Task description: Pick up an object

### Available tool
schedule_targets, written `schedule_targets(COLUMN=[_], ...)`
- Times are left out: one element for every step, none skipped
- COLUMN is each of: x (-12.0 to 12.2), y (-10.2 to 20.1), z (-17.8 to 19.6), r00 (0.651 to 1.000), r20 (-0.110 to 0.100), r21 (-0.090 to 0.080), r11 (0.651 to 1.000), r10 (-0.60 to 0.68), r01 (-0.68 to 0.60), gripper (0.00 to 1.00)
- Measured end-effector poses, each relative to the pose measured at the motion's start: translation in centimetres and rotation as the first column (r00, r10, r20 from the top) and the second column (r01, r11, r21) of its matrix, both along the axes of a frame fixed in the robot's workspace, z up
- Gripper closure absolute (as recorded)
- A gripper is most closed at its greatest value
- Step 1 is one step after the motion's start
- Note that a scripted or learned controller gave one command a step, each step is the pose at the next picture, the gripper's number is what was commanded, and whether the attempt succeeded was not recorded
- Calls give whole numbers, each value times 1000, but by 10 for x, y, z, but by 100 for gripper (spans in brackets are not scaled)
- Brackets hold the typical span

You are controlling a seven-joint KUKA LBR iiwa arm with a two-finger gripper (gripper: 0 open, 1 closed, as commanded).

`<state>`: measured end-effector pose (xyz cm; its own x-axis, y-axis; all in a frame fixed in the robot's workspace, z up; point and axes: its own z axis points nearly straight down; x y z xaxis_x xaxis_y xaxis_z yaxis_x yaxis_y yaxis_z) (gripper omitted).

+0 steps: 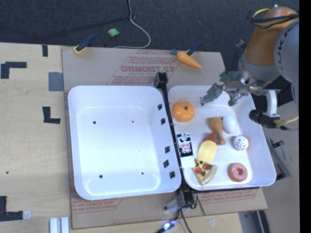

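My gripper hangs open over the back of the right bin, its two grey fingers spread with nothing between them. Below it to the left lies an orange pumpkin. A brown drumstick and a white egg rest just in front of the gripper. Further forward sit a white speckled ball, a yellow banana-like piece, a pizza slice and a pink donut. A small black-and-white carton lies by the divider.
The left bin stands beside the right one. A toy carrot lies on the cardboard behind the bins, with a blue-yellow clip and a green bit further left. A cable runs across the dark cloth.
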<state>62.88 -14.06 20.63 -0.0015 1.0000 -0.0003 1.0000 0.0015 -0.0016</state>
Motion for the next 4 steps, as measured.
schedule_targets(x=[-72, -67, -99, -39], y=[-1, 0, 32, 87], z=[-121, -104, -69, -19], r00=[1000, 1000, 1000, 1000], r20=[-15, -2, -1, 8], r21=[4, 1, 3, 1], r11=[1000, 1000, 1000, 1000], r10=[-3, 0, 1, 7], r01=[3, 0, -1, -7], gripper=[0, 100, 100, 100])
